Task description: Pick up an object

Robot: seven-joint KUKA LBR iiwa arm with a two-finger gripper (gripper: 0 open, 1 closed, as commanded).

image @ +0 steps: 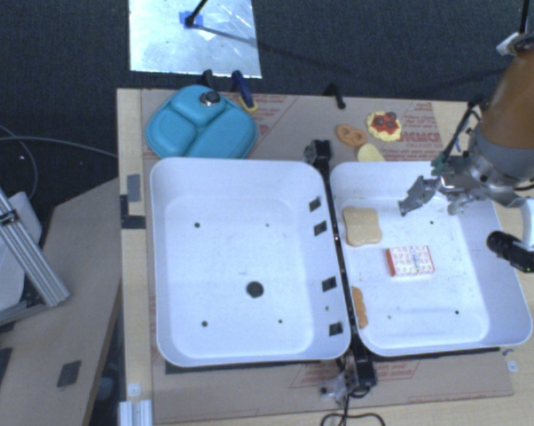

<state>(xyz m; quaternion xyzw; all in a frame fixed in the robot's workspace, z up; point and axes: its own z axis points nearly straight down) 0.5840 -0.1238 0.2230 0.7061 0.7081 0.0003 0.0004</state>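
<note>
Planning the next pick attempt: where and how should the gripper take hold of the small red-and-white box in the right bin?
Probably best from straight above, fingers closing across the narrower sides of the red-and-white box. It lies flat on the floor of the right bin, with bare floor all round, and the toast slice sits apart from it. The gripper is above the bin, up and slightly right of it.

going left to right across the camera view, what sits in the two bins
dark disc in the left bin → tan toast piece → red-patterned packet, both in the right bin, with the gripper above its far side
</note>
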